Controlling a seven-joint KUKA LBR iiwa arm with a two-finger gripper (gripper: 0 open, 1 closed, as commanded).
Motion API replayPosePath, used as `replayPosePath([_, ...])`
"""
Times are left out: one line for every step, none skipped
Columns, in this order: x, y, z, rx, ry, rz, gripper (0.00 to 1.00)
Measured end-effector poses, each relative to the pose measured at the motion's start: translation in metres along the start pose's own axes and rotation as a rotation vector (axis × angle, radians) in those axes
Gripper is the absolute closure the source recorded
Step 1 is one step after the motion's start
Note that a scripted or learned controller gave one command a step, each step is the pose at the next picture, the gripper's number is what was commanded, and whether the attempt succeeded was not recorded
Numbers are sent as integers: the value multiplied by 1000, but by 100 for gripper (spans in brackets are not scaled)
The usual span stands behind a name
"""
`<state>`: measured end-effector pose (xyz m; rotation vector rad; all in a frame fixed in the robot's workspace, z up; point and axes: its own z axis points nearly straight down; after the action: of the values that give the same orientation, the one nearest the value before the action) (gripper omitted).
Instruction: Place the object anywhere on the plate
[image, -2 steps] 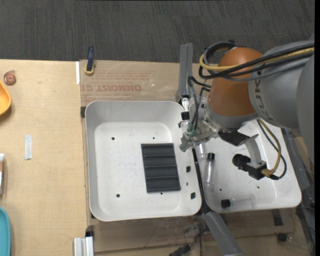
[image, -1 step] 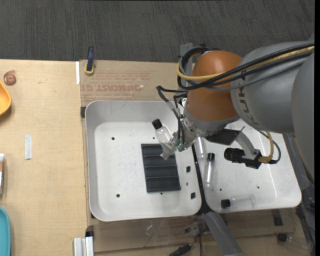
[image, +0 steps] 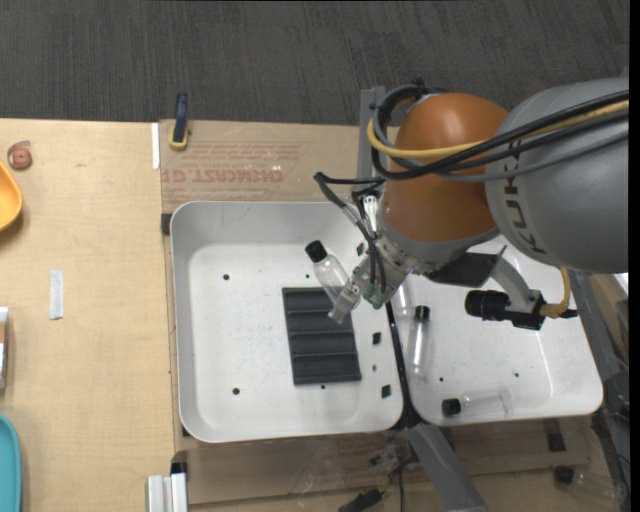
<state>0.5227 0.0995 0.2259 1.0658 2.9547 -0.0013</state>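
Above the bench, from the one slanted camera view, my arm (image: 575, 170) comes in from the right, and its orange band (image: 440, 165) hangs over the seam between the two white bins. My pincer (image: 362, 296) sits low over the right side of the left bin (image: 200, 330), close to the wall it shares with the right bin (image: 560, 390). Whether the pincer is apart or together I cannot tell, because the wrist and cables crowd it.

A clear bottle (image: 330, 272) with a black cap is at the tip of the pincer. It is tilted, with the cap up and to the left and its lower end against the pincer. I cannot say whether it is clamped or only touching. It is at the upper right corner of the plate (image: 322, 340), a dark ribbed slab lying flat near the middle of the left bin. I cannot tell whether it rests on that corner.

A clear tube (image: 417, 340) with a dark cap lies in the right bin, just beside the shared wall. A second tube (image: 478, 405) lies near that bin's front rim, well apart from the plate.
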Motion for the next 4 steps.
replayPosePath([-8,56,28,0,1,-311,100])
replayPosePath([4,8,40,-1,2,-653,100])
replayPosePath([-1,34,15,-2,-1,-812,100])
replayPosePath([-1,35,15,-2,-1,-813,0])
